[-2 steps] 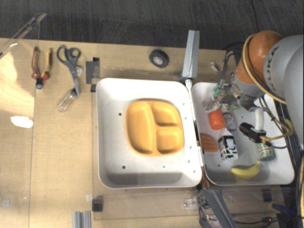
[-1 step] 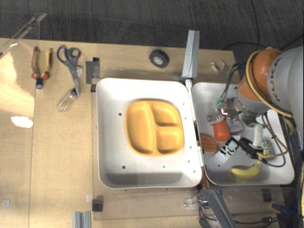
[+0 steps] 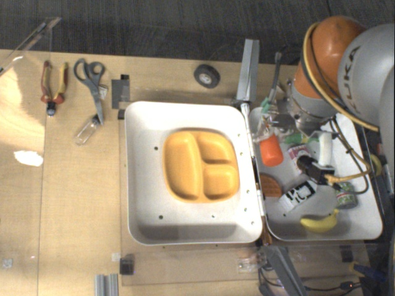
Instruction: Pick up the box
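Note:
A small black-and-white box (image 3: 300, 193) lies in the right bin (image 3: 364, 230), near its front middle. My gripper (image 3: 270, 126) hangs low over the back left corner of that bin, under the grey arm with its orange band (image 3: 330, 39). It is well behind and left of the box, with nothing seen held in it. Directly in front of the gripper sits an orange object (image 3: 270, 152), close to or touching it.
The right bin also holds a banana (image 3: 320, 222) at the front, a brown round thing (image 3: 270, 186) by the left wall and green items (image 3: 345, 197). A yellow divided tray (image 3: 201, 164) lies in the left bin (image 3: 145, 227). Scissors (image 3: 92, 82), pliers (image 3: 53, 86) and a tape roll (image 3: 207, 76) lie on the bench.

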Motion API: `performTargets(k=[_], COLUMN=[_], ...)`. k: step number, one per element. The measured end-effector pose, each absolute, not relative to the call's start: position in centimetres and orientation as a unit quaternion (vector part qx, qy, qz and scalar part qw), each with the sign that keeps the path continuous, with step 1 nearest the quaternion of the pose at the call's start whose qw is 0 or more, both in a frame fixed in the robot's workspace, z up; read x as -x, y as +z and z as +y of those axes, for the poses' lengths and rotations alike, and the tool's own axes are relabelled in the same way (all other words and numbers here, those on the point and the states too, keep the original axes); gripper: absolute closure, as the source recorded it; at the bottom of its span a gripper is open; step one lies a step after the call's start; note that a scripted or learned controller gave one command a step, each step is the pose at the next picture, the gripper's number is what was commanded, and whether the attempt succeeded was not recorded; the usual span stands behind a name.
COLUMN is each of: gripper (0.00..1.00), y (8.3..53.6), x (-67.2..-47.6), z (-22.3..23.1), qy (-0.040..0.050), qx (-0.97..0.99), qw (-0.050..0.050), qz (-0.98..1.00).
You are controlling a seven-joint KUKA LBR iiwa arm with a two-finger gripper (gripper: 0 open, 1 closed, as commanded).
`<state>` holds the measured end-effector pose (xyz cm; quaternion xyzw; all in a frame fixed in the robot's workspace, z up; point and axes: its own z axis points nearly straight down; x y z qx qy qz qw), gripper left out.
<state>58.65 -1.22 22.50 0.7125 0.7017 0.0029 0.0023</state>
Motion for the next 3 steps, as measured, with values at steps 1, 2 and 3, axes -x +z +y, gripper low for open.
performTargets(k=[1, 2, 3], gripper=[0.0, 0.0, 0.0], y=[22.5, 18.8, 9.5], x=[-58.6, -60.8, -59.9], z=[-1.2, -6.7, -11.2], qy=[0.0026, 0.001, 0.0019], qx=[-0.713, -0.719, -0.685], qw=[0.002, 0.002, 0.002], qz=[0.702, 0.695, 0.729])
